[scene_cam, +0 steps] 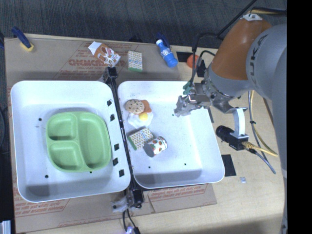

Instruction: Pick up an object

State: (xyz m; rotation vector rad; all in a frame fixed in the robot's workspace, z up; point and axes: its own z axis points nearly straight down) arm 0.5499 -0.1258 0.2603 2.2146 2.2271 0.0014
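My gripper hangs over the right part of the right bin, with nothing visible between its fingers. In that bin's left half lie a round cookie-like item, a small yellow piece, a patterned flat packet and a small patterned cup on its side. These objects lie well to the left of the gripper. The grey arm with its orange band comes in from the upper right.
The left bin holds a green divided plate. Behind the bins on the cardboard lie a blue bottle, a patterned box, a wrapped snack and a blue-yellow clip. Cables run at the right.
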